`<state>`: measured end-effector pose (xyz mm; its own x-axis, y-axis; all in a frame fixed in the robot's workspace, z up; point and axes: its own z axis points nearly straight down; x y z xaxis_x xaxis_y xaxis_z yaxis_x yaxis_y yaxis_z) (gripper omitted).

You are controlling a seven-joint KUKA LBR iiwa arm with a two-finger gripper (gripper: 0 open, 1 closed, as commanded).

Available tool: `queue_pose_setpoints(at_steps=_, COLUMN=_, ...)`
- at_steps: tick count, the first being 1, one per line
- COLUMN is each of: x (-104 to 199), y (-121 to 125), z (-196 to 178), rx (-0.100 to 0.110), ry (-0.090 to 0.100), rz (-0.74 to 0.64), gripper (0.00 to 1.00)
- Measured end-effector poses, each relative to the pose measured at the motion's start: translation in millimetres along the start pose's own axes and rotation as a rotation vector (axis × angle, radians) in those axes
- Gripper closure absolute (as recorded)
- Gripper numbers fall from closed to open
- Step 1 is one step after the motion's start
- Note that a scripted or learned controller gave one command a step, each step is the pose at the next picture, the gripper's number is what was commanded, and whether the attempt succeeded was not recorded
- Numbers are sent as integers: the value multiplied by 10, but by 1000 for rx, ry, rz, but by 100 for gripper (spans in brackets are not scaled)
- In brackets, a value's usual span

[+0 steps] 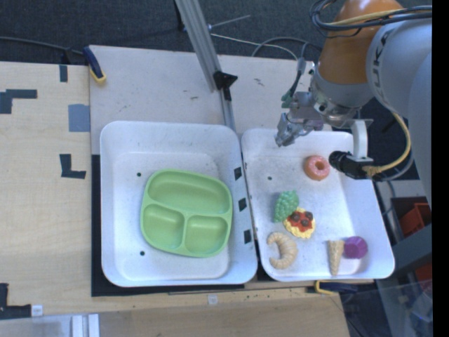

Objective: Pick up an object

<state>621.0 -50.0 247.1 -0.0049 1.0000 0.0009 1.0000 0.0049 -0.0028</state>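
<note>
Gripper [286, 137]: over the far left corner of the right bin [365, 209]; nothing seen between its fingers, their spread impossible to tell. Nearest candidate: doughnut [317, 167], to its right and slightly nearer. Grapes [285, 205], pizza slice [301, 222] and croissant [283, 249]: nearer.

Even, fairly bright light falls from overhead, and the two white bins [175, 135] come out close to washed out along their rims. Shadows are soft and short: a faint one hugs the green tray [186, 213], and thin dark lines sit where the bins meet. The orange band [354, 30] on the arm carries a mild sheen. Far off, the dark floor [84, 9] stays dim. The picture is slightly soft and grainy overall, small toys lacking crisp edges.
</note>
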Motion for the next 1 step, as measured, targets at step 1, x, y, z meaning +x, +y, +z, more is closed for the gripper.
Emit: queue_pose_setpoints(at_steps=1, x=551, y=-168, z=141, rx=1, ry=0, rz=-2, gripper=100)
